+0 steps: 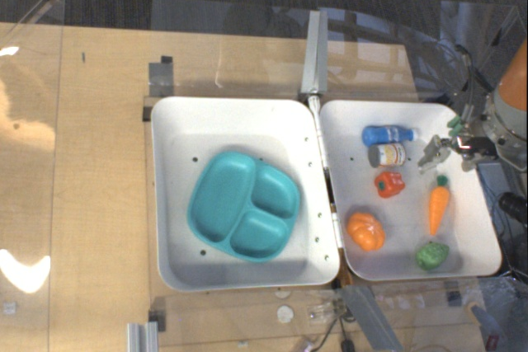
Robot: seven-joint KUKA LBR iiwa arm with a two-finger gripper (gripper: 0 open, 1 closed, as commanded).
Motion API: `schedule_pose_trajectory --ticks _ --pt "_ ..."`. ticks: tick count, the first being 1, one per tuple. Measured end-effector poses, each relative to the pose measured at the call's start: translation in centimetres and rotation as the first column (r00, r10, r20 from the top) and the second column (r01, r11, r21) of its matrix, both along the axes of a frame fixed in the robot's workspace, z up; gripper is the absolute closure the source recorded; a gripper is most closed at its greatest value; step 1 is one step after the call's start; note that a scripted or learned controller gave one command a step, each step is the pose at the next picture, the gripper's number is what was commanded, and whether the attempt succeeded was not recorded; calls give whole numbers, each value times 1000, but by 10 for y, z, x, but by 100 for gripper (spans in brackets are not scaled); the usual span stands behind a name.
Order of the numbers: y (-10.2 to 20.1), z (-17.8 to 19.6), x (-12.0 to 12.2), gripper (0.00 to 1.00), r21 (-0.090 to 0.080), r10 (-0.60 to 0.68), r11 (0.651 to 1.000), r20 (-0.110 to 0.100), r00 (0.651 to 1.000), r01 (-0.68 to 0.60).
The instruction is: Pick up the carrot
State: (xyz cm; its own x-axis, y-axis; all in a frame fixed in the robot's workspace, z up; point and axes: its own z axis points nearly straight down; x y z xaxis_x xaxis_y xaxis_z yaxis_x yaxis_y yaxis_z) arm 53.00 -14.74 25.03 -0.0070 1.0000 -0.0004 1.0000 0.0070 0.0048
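Two white bins sit side by side on the bench. The left bin (pixel 165 177) holds a teal divided tray (pixel 244 204), lying flat near its centre.

The right bin (pixel 346 124) holds six items. A blue bottle (pixel 388 134) lies on its side near the far wall; a small can (pixel 388 154) lies just beside it on the near side, the two close to touching. A red pepper (pixel 389 184) sits below the can. An orange fruit (pixel 366 231) lies toward the near left corner. A green piece, possibly broccoli (pixel 432 255), lies at the near right.

The carrot (pixel 438 208) lies in the right half of that bin, green top pointing to the far side, tip toward the broccoli, apart from both.

The gripper (pixel 450 148) hangs at the bin's right edge, just beyond the carrot's green end. Its fingers appear spread, with nothing between them, though the view there is cluttered. No contact with the carrot is seen.
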Motion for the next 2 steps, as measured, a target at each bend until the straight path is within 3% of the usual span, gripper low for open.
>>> schedule_pose_trajectory --ticks 1,2 --pt "-14 -157 4 0 -2 79 997 4 997 -79" --pt "-43 -159 14 0 18 75 997 5 997 -75"
